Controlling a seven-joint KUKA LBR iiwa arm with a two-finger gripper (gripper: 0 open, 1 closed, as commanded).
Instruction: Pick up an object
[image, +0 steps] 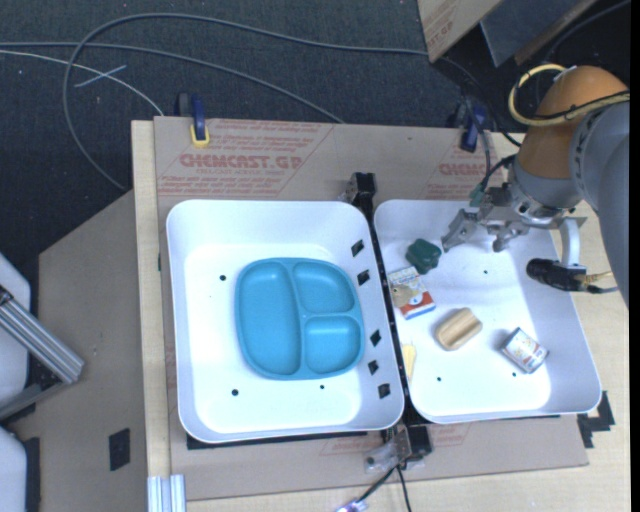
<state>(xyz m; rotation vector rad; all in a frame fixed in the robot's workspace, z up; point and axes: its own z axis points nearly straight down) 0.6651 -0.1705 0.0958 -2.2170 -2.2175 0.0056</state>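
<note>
Hovering above right bin (560, 390), far edge: gripper (487, 226), fingers spread, empty. Candidates lying loose below: green object (424, 254) nearest, small carton (409, 292), tan block (457, 328), silver packet (523, 349). Left bin (200, 390): blue divided plate (299, 317). Judged progress: pick not yet begun.

The right bin (560, 390) serves as the landmark; four loose objects lie on its white floor. A dark green lump (424, 254) sits toward the bin's far left part, near the left wall. Just below it, closer still to that wall, lies a small flat packet (409, 292) printed in white, red and brown, tilted a little. A tan, rounded block like a sponge or bread roll (458, 328) rests near the bin's middle, slightly slanted, apart from the packet. A small silver-and-white wrapped item (524, 349) lies to the right of the block, toward the bin's near right part, turned at an angle.
</note>
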